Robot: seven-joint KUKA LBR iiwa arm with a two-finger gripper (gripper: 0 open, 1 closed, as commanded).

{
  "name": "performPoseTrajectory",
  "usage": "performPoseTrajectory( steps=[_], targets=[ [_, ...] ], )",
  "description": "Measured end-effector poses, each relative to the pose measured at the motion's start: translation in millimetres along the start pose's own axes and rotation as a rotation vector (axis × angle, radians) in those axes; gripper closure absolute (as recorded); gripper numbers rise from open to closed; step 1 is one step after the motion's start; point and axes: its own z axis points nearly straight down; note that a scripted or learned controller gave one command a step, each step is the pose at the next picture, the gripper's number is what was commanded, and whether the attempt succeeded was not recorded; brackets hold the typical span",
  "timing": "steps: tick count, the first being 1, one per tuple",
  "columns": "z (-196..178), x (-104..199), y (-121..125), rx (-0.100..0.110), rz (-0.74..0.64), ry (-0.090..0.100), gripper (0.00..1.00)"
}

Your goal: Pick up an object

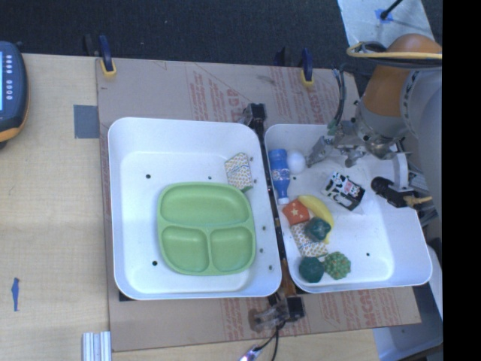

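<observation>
The end effector (334,147) hangs over the right bin's (406,265) far edge, fingers spread wide, holding nothing. Near it toward the bin's middle lies a black-and-white patterned object (345,191) — its markings too small to read.

Bright, even overhead light; glare whitens the bins (124,201); soft shadows along their inner walls; the picture is slightly soft throughout.
</observation>
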Motion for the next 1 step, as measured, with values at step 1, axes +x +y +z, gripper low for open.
performPoseTrajectory(
  steps=[1],
  targets=[
    [4.6, 58.5, -71.1, 0.005, 0.002, 0.002, 0.00]
  ],
)
